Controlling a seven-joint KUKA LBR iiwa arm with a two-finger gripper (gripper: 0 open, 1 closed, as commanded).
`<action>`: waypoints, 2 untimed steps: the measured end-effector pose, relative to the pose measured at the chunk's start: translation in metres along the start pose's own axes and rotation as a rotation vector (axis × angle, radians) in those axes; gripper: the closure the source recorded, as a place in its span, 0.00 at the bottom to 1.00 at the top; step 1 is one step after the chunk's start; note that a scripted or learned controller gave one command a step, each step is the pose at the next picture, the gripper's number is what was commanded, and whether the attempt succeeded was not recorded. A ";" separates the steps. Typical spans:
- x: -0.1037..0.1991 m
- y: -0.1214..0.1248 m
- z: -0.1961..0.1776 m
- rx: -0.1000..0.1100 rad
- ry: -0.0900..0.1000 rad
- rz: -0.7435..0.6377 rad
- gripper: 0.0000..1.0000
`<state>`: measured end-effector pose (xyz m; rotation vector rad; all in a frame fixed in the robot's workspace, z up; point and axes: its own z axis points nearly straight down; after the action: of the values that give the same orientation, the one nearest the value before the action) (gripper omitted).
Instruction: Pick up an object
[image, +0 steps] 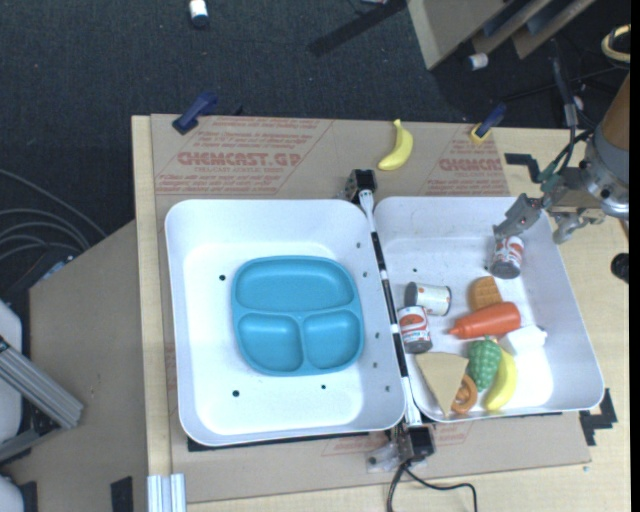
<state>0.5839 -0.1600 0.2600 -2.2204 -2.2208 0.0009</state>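
Note:
My gripper (543, 217) hangs over the back right part of the right bin (572, 300), open, with nothing between its fingers. A small red-and-white can (507, 256) lies just below its left finger (519, 212). Farther forward in the same bin are two more cans (432, 297) (414, 328), a brown bun (485, 291), an orange carrot (487, 321), a green toy vegetable (485, 362), a yellow banana (503, 383) and a tan wedge (438, 375).
The left bin (190, 300) holds a blue divided plate (297, 313). A second yellow banana (397, 148) lies on the cardboard behind the bins. A black divider strip (382, 270) runs between the bins. Blue clamps (194, 113) (488, 122) sit at the board's back edge.

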 end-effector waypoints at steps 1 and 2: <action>0.022 0.031 0.173 -0.001 0.000 -0.001 0.00; 0.020 0.083 0.175 -0.003 -0.001 -0.001 0.00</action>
<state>0.6668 -0.1399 0.0851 -2.2207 -2.2239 -0.0009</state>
